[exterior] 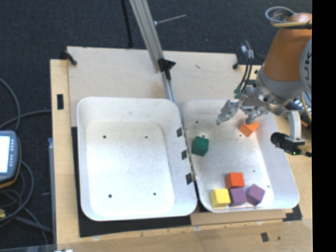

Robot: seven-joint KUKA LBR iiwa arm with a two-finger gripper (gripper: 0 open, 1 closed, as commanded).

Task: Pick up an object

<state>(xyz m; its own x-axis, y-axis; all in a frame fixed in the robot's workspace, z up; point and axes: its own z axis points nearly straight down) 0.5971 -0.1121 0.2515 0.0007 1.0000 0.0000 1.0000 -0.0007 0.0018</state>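
Your gripper (237, 114) hangs over the far part of the right bin (273, 156), near its far edge. One metal finger (227, 112) juts toward the left bin (84, 135), and a small orange block (249, 128) sits just under the wrist, toward the right side. You can't tell from this angle whether the fingers are spread or closed, nor whether that orange block is between them or simply lying on the bin floor beneath.

A green block (200, 145) lies near the right bin's left wall, about midway along it. Toward the near edge you have a cluster: a second orange block (234, 180), a yellow block (220, 197) in front of it, and two purple blocks (239, 195) (255, 193) to the yellow one's right, all touching or nearly so.
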